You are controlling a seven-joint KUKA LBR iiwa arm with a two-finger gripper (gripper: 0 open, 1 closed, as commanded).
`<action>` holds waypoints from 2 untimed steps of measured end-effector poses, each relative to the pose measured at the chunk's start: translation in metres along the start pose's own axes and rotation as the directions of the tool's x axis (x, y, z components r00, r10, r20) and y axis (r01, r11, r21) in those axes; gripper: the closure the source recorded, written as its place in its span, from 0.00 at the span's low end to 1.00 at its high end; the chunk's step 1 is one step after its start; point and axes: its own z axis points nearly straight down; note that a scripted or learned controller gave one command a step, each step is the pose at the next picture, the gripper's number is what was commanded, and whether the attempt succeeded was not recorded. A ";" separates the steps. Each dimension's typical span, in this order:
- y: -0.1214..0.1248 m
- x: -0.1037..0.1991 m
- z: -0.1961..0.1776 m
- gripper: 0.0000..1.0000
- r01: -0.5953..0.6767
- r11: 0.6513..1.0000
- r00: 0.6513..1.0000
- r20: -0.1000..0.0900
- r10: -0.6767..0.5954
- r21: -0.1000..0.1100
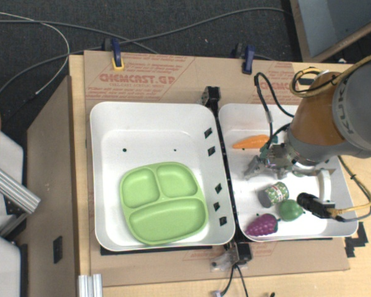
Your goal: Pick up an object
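Gripper (267, 163) sits low in right-hand bin (244, 124); toy carrot (250, 143) at its 11 o'clock, small can (273, 193) at 6. Apparently nothing grasped; pincer spread cannot be told. Pick outstanding.

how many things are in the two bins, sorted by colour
green: 2, the divided plate and a round item
orange: 1, a carrot-like piece
purple: 1, a grape-like bunch
green-and-white patterned: 1, a small can
total: 5
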 end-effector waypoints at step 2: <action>0.004 -0.004 -0.077 1.00 0.002 1.000 1.000 0.004 -0.002 -0.014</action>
